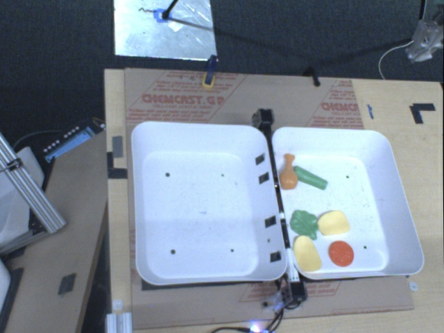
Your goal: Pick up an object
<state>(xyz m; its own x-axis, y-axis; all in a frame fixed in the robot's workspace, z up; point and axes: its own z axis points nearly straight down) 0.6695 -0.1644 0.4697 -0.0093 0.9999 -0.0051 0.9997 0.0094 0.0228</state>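
Pre-grasp stage: the candidate objects, among them a red disc and a green stick, are gathered in the right bin near its inner wall — none is lifted, a descent onto one well-separated item is called for, and the claw's state cannot be told.

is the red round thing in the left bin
No, the red round piece lies in the right bin, near its front edge beside a yellow piece.

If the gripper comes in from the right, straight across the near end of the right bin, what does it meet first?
Probably the red round piece, ahead of the yellow piece left of it; depth is unclear.
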